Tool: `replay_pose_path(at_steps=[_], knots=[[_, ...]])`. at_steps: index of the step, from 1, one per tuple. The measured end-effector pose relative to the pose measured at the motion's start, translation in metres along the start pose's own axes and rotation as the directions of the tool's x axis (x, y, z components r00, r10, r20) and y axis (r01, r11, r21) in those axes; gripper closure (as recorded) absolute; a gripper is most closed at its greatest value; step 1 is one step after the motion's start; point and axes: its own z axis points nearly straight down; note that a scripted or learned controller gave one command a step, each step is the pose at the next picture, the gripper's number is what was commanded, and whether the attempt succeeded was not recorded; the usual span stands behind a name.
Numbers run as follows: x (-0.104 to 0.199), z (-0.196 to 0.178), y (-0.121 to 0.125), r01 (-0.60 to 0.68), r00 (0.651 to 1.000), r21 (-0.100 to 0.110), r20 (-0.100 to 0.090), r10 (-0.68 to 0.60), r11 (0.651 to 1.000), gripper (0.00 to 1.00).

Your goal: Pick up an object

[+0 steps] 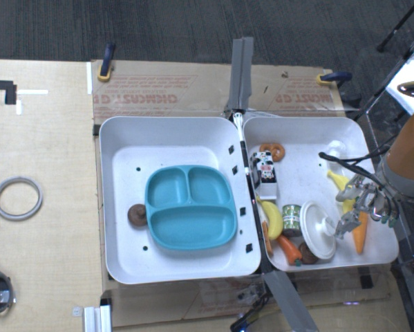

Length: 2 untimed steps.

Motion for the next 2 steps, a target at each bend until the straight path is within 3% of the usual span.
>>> replay_pose_path(at_steps=[1,2], knots=[[-0.0017,-0.0102,0.0007,0.003,1.000,0.000,0.005,-0.003,1.000,1.00],[-0.0016,-0.0102,0.0008,0.003,1.000,0.001,0.004,-0.003,1.000,0.00]])
